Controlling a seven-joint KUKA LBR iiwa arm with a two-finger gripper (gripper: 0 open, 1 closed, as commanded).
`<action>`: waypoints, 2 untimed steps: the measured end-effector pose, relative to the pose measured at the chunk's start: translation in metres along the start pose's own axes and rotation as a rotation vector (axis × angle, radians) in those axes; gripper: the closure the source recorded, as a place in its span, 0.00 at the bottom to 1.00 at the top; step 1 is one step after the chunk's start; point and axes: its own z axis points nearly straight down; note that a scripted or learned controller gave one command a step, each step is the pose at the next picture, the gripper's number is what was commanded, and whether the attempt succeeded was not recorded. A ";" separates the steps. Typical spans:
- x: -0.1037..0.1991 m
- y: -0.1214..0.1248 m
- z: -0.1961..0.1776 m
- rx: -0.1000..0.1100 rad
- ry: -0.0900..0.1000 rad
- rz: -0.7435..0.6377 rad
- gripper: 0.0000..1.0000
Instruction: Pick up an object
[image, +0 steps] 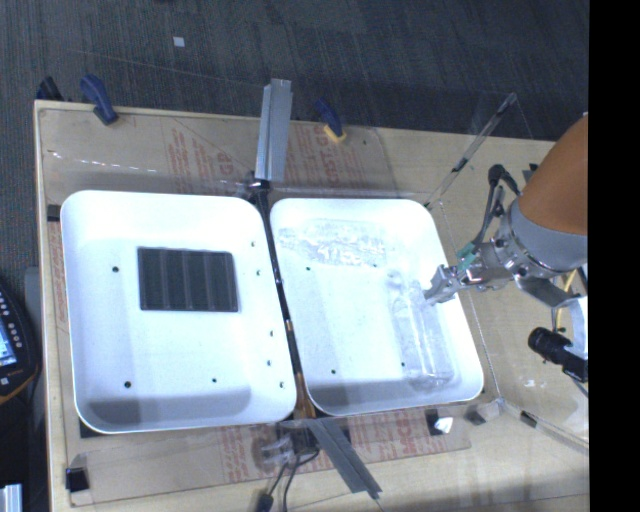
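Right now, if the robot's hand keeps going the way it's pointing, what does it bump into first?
Probably the clear plastic bottle lying in the right bin. The hand points left and down over the bin's right rim, just above it, though depth is hard to judge.

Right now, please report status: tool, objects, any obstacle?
Tool over right bin's right rim. Clear plastic items below it, not held. Dark ribbed block in left bin.

From my screen the arm (560, 190) shows a broad orange band, with a pale grey collar directly beneath it. Below that collar sits a cluster of silver-grey metal brackets and fittings, and thin black cables (495, 195) loop up along its side. The pincer (445, 283) is a slim, metallic piece, light grey with darker joints. A black cylindrical part (553, 346) juts out lower down.
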 end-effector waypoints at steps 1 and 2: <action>0.049 0.040 -0.026 -0.003 -0.001 0.163 1.00; 0.050 0.040 -0.035 -0.001 -0.002 0.155 1.00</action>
